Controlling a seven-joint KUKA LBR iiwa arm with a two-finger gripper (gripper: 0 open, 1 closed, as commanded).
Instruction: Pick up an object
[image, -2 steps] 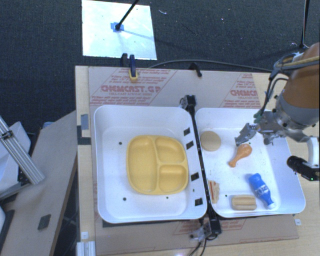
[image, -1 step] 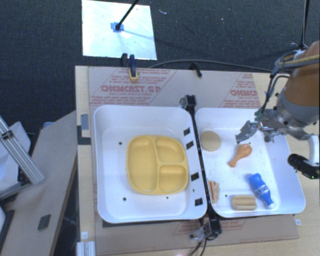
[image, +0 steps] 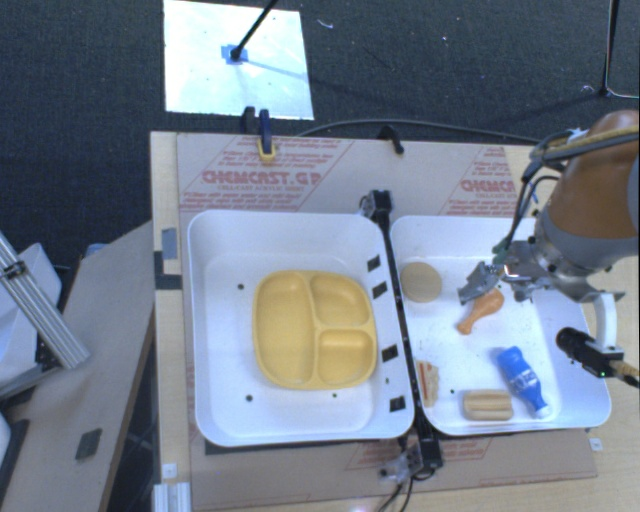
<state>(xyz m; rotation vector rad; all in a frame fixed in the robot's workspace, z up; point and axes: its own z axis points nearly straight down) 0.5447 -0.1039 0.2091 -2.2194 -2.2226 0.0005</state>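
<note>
The right bin (image: 575, 418) holds a round tan cookie (image: 421, 281), an orange drumstick-shaped piece (image: 481, 310), a blue bottle (image: 523, 379), a tan bread roll (image: 487, 405) and a striped bacon-like strip (image: 428, 381) by its left wall. My gripper (image: 482, 283) hangs over the middle of that bin, just above the upper end of the orange piece and right of the cookie. Its grey fingers point down-left. Nothing shows between them.
The left bin (image: 220, 300) carries a yellow divided plate (image: 314, 329). A black clip strip (image: 385, 300) joins the two bins. The arm's orange and grey body (image: 597, 195) covers the right bin's far right corner. A black part (image: 587, 352) juts over its right rim.
</note>
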